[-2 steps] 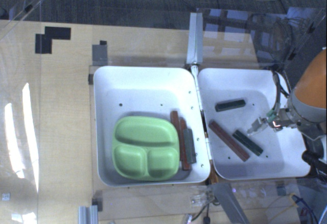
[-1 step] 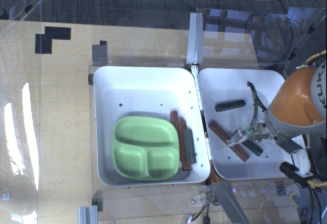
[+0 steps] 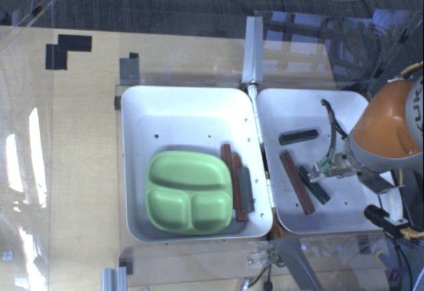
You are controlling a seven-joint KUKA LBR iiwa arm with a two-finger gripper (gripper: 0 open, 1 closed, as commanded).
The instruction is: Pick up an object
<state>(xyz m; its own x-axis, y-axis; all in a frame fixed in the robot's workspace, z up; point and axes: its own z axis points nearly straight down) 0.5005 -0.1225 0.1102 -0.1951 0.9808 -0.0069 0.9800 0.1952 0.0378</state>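
My end effector (image 3: 317, 177), its state impossible to tell, sits low in the right bin (image 3: 344, 107) over a dark bar (image 3: 313, 189) at 3 o'clock of the brown stick (image 3: 296, 183); I should descend squarely astride the bar.

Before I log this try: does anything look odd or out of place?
Nothing stands out. The green tray lies flat in the left bin, with sticks beside it; the gripper is low in the right bin.

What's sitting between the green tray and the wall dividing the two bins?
In the camera view, two slim sticks lie side by side between the green tray and the dividing wall: a brown stick against the tray, then a dark grey stick.
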